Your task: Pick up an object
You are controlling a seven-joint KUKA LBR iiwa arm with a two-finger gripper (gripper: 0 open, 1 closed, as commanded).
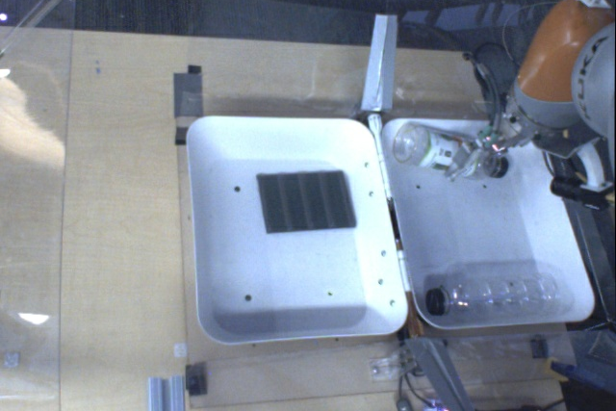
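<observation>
A small clear bottle [422, 147] with a white label lies on its side at the far left corner of the right bin [539, 217]. My gripper [481, 160] is low over the far edge of that bin, right at the bottle's right end. It is too small and blurred to tell whether it touches the bottle. A larger clear plastic bottle [496, 295] with a black cap lies along the bin's near wall. A dark ribbed rectangular pad [306, 201] lies flat in the middle of the left bin [221, 245].
The grey arm with its orange band [561, 53] comes in from the upper right, above the right bin's far corner. A metal post [379, 63] stands behind the gap between the bins. Wooden bench [106, 226] spreads out to the left.
</observation>
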